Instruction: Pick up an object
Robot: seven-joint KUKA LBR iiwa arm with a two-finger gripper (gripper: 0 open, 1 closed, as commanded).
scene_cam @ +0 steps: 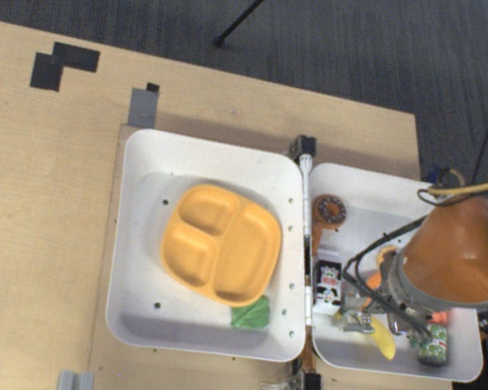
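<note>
A wooden bench (39, 201) bears two white bins (143, 219) (466, 361) side by side.

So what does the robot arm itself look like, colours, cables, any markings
The arm reaches in with a broad, rounded orange band above the wrist and a grey section beyond it bearing part of dark lettering. Under the band sits a grey ring. Black cables loop out from the wrist, and a yellow cable runs across its top. The gripper is a cluster of small metal parts; its details are hard to make out.
</note>
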